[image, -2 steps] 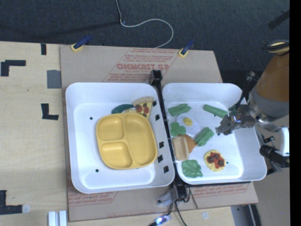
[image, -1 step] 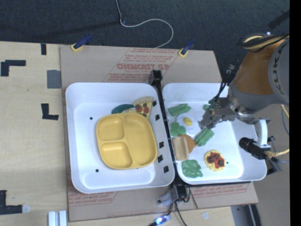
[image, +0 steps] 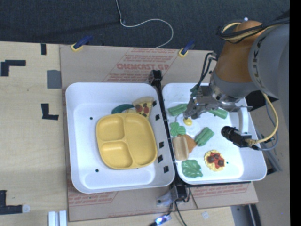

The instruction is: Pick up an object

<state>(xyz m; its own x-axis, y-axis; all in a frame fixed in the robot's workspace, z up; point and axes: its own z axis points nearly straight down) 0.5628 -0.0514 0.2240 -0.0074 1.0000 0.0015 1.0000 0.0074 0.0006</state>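
My gripper [image: 192,111] hangs low over the back left part of the right bin [image: 254,171]. Under its tip lies a small yellow piece [image: 187,122]. A green bean pod [image: 177,109] rests just to its left and another green pod [image: 219,112] to its right. Closer to the front lie a green pickle [image: 203,135], a leafy green piece [image: 177,129], a slice of toast [image: 181,147], a green leaf [image: 191,168] and a round yellow piece with red sauce [image: 215,159]. The wrist hides what lies directly beneath it.
The left bin [image: 80,126] holds a yellow divided plate [image: 126,141], with a pizza slice [image: 145,106] and a dark green item [image: 122,109] behind it. A black divider [image: 162,121] separates the bins. A black fitting with yellow cable [image: 234,135] hangs off the arm over the right bin.
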